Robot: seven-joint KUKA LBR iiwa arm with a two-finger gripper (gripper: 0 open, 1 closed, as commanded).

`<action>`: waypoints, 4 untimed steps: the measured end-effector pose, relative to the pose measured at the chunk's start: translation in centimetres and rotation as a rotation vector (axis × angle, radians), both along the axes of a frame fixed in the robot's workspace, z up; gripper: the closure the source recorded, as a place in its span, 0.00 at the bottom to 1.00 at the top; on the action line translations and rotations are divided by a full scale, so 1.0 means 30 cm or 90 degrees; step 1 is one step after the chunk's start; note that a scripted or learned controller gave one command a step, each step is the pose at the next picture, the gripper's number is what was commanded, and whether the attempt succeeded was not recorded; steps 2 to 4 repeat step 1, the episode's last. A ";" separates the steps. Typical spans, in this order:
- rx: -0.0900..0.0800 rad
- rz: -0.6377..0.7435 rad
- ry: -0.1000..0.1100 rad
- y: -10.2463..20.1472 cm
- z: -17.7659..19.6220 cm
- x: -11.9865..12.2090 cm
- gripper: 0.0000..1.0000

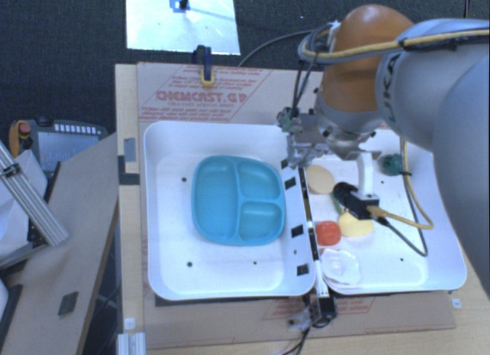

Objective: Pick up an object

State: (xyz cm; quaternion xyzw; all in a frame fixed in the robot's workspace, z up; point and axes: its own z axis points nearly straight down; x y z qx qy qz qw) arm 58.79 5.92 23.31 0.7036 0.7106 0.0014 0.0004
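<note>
At far left, off the desk (129, 101): a grey handheld control unit (60, 144) with a red button, and a length of aluminium rail (31, 202) lying at a slant.

Item 1. Cardboard sheet (230, 97), red print, spread on the desk under both bins; a yellow-and-black clamp (205, 67) stands at its far edge.

Item 2. Left bin (164, 223), shallow, white. Contents: one blue plate (237, 200), three compartments, lying flat near the middle and closer to the shared rim than to the outer wall.

Item 3. Tool (297, 153), carried by the grey arm (436, 86) entering from the right. Position: over the far end of the rims where the two bins meet, just beside the plate's far right corner. State: cannot be told apart from together at this angle, and no object can be seen in its grip.

Item 4. Right bin (409, 265), shallow, white. Contents, all on its left side bar one:
- tan disc (320, 179), near the shared rim, close to the tool;
- red round piece (328, 232), nearer the camera, close to the rim;
- yellow piece (357, 227), just beside the red one, on its right;
- clear plastic piece (341, 268), at the near left corner;
- green piece (392, 164), further right, toward the far side, partly hidden by the arm.
</note>
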 end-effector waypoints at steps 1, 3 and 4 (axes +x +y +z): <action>0.000 -0.001 0.000 0.140 -0.001 0.059 1.00; 0.000 -0.001 0.000 0.140 -0.001 0.059 1.00; 0.000 -0.001 0.000 0.140 -0.001 0.059 1.00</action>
